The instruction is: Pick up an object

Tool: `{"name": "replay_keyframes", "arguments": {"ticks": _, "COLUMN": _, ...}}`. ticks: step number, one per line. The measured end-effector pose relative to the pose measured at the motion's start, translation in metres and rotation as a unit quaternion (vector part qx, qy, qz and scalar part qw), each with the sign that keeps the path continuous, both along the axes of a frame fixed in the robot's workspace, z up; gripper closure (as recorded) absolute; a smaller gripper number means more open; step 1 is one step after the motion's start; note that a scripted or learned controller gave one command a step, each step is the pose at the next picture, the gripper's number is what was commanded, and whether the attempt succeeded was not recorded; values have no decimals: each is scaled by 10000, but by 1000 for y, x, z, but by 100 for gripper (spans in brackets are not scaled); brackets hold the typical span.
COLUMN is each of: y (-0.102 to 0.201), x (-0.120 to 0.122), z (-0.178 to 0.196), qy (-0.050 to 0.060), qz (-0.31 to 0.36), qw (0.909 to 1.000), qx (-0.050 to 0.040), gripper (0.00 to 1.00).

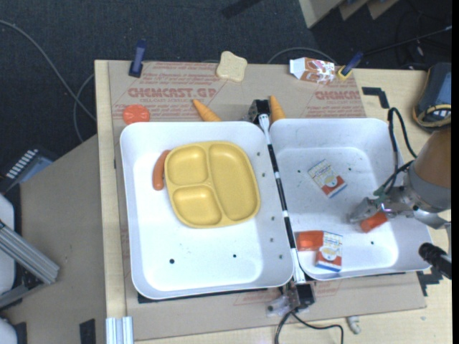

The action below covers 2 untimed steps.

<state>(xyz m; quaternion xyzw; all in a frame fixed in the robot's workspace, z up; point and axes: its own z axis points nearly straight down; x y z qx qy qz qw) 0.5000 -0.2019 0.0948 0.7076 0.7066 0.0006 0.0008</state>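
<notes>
At the front edge of the bench, a bundle of cables [290, 308] hangs below the place where the two bins meet. Just behind it, in the front corner of the right bin [337, 143], a small carton [330, 252] with white, yellow and blue print lies flat, and an orange block [309, 240] touches its side away from the gripper.

The gripper [367, 216] is low in the right bin, near the wall on the arm's side. An orange-red piece [373, 223] lies right at its tips, touching them or almost so. I cannot tell if the fingers are apart or together, and I cannot tell if the piece is between them.

Further back in the same bin, near the gripper, a small white packet [327, 178] with a red mark lies tilted.

Well apart from the gripper, the left bin [208, 264] holds a yellow tray [212, 183] with three compartments. A sausage [159, 170] lies just beside the tray, on its far side from the gripper.

Behind the bins, on the brown cardboard [172, 88], there are a slice of bread [231, 66], a carrot [206, 111] and a small orange disc [135, 113].
</notes>
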Motion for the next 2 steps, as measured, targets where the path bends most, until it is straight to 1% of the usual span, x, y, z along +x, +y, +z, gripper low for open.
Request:
{"name": "replay_keyframes", "arguments": {"ticks": 1, "y": 72, "x": 19, "z": -9, "qy": -1, "qz": 16, "qw": 10000, "qx": 7, "gripper": 100}}
{"name": "replay_keyframes", "arguments": {"ticks": 2, "y": 146, "x": 66, "z": 90, "qy": -4, "qz": 17, "qw": 10000, "qx": 6, "gripper": 100}}
